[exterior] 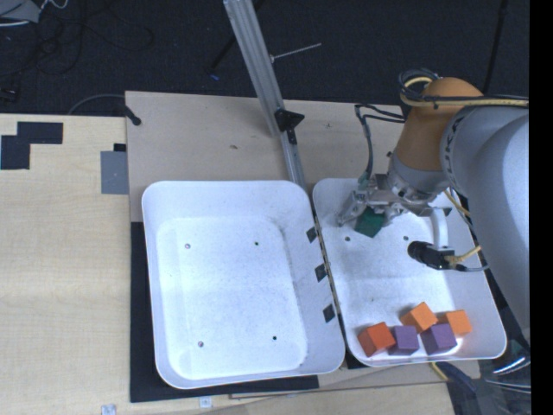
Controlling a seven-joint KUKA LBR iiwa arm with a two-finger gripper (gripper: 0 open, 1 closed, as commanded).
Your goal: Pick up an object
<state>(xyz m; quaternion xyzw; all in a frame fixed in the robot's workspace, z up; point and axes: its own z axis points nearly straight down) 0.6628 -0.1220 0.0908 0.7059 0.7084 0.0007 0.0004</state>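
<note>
A small green block [370,224] sits between the fingers of my gripper [370,217], above the back left part of the right bin [380,271]. The gripper is shut on it, and the block looks lifted off the bin floor. The grey arm with its orange band [428,137] comes in from the right. Along the right bin's front edge lie several blocks: a red-orange one [375,337], two purple ones [405,339] [439,336], and two orange ones [422,316] [458,322].
The left bin [229,279] stands beside the right one, joined by black clips [320,271]. A slanted metal rail [259,67] rises behind the bins. A black cable end [432,255] hangs over the right bin's right side.
</note>
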